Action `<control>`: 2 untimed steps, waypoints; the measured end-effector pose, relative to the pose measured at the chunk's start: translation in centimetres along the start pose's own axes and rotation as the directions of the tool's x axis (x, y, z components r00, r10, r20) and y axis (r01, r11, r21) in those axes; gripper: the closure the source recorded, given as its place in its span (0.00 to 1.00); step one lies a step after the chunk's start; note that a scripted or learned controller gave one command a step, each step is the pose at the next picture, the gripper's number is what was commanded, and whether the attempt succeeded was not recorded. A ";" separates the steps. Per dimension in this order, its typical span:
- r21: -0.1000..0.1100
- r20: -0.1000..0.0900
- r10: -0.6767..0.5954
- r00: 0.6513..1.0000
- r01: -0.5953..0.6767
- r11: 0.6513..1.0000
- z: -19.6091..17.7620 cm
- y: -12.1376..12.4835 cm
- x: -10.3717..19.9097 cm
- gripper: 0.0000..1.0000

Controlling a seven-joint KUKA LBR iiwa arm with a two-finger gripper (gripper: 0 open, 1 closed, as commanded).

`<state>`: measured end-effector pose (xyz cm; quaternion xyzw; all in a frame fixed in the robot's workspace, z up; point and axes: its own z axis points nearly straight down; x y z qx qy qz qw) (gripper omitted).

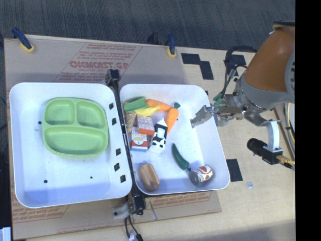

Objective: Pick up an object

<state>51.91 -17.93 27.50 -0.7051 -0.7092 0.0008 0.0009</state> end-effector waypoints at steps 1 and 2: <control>0.004 -0.001 -0.001 1.000 0.001 1.000 14.2 3.2 -0.3 0.00; -0.024 0.004 -0.001 1.000 0.001 1.000 16.8 10.9 4.0 0.00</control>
